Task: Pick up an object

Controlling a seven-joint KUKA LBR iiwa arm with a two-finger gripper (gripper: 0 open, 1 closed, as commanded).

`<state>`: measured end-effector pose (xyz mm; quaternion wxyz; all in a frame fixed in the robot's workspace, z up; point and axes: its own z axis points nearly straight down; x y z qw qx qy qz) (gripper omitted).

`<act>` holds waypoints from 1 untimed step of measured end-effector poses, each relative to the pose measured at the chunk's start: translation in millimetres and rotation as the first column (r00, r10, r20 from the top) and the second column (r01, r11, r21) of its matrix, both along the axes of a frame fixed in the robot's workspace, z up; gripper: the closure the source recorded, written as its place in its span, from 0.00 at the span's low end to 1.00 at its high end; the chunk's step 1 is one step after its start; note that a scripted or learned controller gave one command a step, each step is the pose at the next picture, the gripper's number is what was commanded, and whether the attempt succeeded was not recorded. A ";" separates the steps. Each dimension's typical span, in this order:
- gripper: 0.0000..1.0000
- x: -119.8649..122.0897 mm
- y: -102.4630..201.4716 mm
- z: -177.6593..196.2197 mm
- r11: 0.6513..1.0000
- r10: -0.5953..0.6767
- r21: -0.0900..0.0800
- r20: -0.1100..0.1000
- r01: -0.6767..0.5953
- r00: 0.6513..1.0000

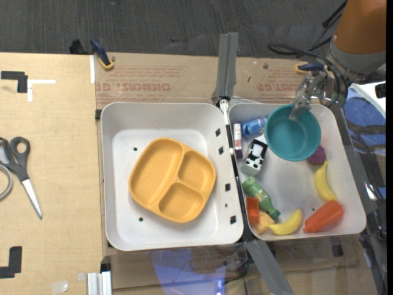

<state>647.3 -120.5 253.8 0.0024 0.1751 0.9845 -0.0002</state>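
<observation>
Camera view: arm (362, 23) reaches from upper right, claw (302, 106) gripping teal bowl (295, 137).

The bench (49, 226) carries two white bins side by side: the left bin (116, 183) and the right bin (350, 171). Scissors (21, 171) lie at its left edge, a cardboard sheet (153, 78) at the far side.
</observation>
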 end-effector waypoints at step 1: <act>1.00 -29.7 -82.1 -154.7 0.943 0.332 0.000 -0.002 -0.332 0.943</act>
